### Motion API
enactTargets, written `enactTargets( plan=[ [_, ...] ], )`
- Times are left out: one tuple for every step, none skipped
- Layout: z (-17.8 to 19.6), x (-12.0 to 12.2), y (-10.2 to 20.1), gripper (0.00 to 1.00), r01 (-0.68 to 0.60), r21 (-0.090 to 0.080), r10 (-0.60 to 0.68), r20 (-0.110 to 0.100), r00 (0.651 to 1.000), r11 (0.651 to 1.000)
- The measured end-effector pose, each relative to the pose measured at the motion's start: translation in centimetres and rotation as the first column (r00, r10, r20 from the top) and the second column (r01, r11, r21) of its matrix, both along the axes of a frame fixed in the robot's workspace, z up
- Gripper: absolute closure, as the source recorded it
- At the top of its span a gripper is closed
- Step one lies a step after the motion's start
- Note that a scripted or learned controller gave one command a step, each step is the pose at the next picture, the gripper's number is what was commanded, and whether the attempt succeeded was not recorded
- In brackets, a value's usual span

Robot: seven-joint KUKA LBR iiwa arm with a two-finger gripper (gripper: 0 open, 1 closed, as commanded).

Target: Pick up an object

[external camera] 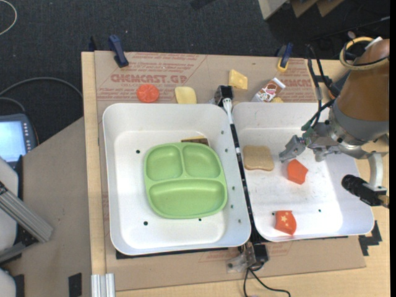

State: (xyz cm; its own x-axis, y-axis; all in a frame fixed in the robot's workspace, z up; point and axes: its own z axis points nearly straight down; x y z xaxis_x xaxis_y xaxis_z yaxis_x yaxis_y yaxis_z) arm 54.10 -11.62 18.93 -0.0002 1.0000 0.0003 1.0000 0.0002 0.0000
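Bench board [154,77] reads "CHEMCAST" (red print, partly hidden).

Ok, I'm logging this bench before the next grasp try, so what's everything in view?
Bins: two, white, side by side.
Divided plate: one, green, left bin.
Toast slice: one, tan, right bin, left part.
Block: one, orange, right bin, below the gripper.
Starred piece: one, red, right bin, near front.
Disc: one, red-orange, board behind bins.
Yellow pieces: two, same board.
Clamps: two, blue, back edge.
Gripper: one, grey, over right bin.
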Motion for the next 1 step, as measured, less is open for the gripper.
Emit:
enactTargets(
  plan=[
    [-11.03, -0.57, -5.05, 0.0, 0.005, 0.0, -0.005, -0.006, 1.0, 1.0]
  ],
)
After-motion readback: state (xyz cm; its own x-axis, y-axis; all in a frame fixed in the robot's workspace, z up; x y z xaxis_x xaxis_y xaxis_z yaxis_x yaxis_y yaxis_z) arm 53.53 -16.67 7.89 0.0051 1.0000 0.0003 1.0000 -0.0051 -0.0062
